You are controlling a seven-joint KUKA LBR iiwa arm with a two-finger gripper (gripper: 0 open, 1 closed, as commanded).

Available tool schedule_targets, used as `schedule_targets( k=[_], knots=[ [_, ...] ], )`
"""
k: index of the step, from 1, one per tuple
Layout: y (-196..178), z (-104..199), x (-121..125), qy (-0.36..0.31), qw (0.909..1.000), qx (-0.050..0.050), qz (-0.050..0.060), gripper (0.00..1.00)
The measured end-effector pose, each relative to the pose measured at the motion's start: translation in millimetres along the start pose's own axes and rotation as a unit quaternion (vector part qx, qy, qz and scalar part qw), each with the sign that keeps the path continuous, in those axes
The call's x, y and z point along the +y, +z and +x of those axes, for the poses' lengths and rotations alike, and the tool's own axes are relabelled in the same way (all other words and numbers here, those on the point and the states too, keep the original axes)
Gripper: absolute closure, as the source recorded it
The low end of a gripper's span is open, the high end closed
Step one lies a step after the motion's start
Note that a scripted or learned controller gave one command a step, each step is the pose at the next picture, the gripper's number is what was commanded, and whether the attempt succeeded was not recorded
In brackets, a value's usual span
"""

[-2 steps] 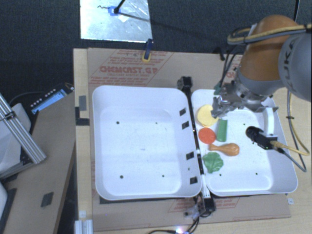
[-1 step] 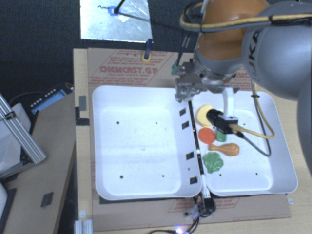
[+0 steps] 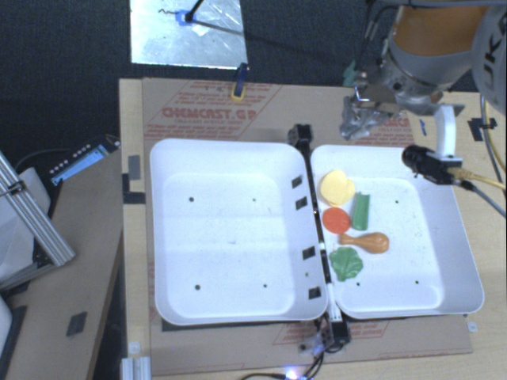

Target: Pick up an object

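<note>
Arm: I see my grey arm [image 3: 444, 30] with its orange band reaching in at the upper right, above the far edge of the right bin.
Gripper: my gripper [image 3: 360, 123] hangs over the cardboard just beyond the right bin's far rim; I cannot tell how its fingers stand, and I see nothing held in it.
Right bin: the right bin [image 3: 444, 267] carries all the objects, bunched near its left wall.
Objects: I make out a yellow piece [image 3: 337, 187] farthest back, an orange-red round piece [image 3: 336, 219] touching a green stick [image 3: 361, 210], a brown drumstick-shaped piece [image 3: 367, 241] just below them, and a green leafy piece [image 3: 346, 264] nearest me.
Left bin: the left bin [image 3: 230, 228] sits beside it, the two rims touching.
Bench: both bins rest on printed cardboard [image 3: 210, 111] on the bench [image 3: 79, 212].
</note>
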State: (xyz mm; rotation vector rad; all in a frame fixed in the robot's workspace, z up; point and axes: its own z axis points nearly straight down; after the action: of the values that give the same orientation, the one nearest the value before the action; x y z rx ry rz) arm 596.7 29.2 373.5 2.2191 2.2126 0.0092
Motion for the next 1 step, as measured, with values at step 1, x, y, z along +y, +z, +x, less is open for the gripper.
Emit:
schedule_targets(
  k=[1],
  knots=[
    [21.0,-93.2,12.3,0.002,1.0,-0.001,0.004,1.0]
  ],
)
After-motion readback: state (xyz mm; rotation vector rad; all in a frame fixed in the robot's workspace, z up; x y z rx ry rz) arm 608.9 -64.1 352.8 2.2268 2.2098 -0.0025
